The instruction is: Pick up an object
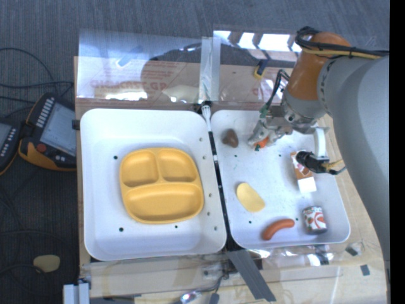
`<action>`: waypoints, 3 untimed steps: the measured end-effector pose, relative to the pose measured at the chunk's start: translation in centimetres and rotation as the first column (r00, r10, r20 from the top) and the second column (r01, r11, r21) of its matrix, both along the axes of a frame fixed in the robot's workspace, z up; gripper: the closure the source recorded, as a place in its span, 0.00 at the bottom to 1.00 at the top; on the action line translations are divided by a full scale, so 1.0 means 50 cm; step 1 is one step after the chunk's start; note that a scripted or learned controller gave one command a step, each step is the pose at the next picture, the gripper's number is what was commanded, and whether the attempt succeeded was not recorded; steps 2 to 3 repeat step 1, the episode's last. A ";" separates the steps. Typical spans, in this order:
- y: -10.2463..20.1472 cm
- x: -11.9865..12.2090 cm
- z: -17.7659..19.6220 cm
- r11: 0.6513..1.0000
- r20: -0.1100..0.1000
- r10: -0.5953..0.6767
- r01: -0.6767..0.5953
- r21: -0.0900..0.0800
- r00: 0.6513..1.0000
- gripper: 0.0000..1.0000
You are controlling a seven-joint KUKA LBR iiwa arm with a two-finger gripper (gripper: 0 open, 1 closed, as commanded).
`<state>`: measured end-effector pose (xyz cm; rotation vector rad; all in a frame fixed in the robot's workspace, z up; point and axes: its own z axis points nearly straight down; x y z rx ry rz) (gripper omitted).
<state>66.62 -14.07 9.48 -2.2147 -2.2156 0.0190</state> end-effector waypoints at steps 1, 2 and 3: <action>0.136 0.005 0.178 1.000 0.015 0.003 -0.003 0.002 1.000 1.00; 0.136 0.005 0.178 1.000 0.015 0.003 -0.003 0.002 1.000 1.00; 0.136 0.005 0.178 1.000 0.015 0.003 -0.003 0.002 1.000 1.00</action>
